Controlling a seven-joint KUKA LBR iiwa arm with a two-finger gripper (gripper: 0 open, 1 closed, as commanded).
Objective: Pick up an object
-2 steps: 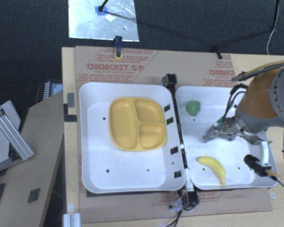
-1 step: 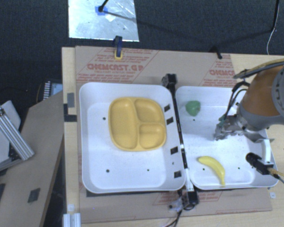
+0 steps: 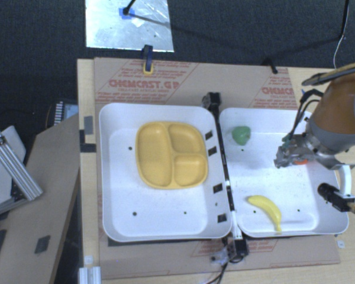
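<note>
Gripper (image 3: pixel 289 157) was seen over the right bin's (image 3: pixel 266 226) right side, finger state indeterminable. Green object (image 3: pixel 241 135) lay near the far edge, banana (image 3: pixel 267 210) near the front edge, open floor between. Yellow tray (image 3: pixel 170 154) was noted in the left bin (image 3: pixel 121 218).

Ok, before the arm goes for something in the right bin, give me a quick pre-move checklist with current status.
1. Targets present in right bin: banana and green object both there: ok.
2. Objects apart, not touching each other: ok.
3. Gripper above the right bin, between the two objects: ok.
4. Gripper holding nothing: cannot tell.
5. Banana lies clear of the bin walls: ok.
6. Yellow divided plate sits in the left bin, out of the way: ok.
</note>
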